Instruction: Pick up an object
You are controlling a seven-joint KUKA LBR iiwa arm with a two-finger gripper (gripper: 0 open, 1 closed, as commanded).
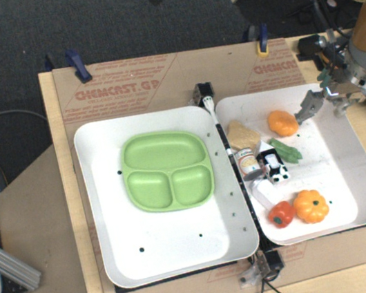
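The right bin [355, 168] holds several small objects. An orange round fruit [282, 123] lies at its back, with a green leafy piece [286, 149] just in front of it. A beige wedge [243, 135], a small can [248, 164] and a black-and-white toy [275, 165] sit near the divider. A red tomato [281, 214] and an orange pepper [311, 206] rest at the front. My gripper [316, 103] hangs over the bin's back right part, right beside the orange fruit, with nothing seen in its grasp.
The left bin [115, 238] carries a green divided plate [167, 169]. Blue and yellow clamps [78, 66] hold the board at the back. The arm's wrist [363, 54] enters from the upper right, over the bin's right wall.
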